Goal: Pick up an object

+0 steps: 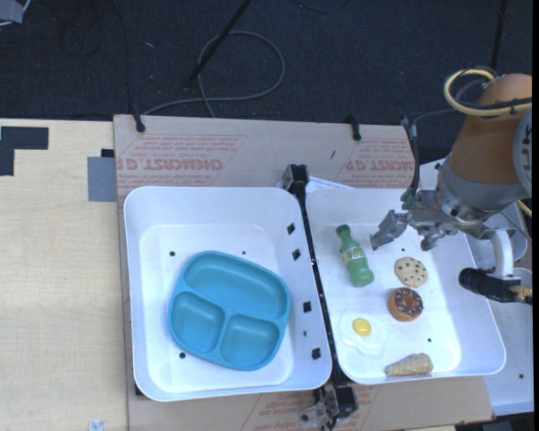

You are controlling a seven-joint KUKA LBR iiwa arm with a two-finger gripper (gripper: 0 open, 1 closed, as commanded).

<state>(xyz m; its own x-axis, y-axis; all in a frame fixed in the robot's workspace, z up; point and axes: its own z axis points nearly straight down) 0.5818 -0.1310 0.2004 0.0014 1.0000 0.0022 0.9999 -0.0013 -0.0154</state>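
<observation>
Hovering above the right bin [485, 348], your gripper [411, 233] is open wide, green bottle [354, 257] to its left, cookie [411, 271] just below.

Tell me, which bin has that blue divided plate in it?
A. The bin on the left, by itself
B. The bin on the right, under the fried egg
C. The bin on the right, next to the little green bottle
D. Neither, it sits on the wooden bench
A. The blue divided plate lies alone in the left bin, while the green bottle and the fried egg are in the right bin.
</observation>
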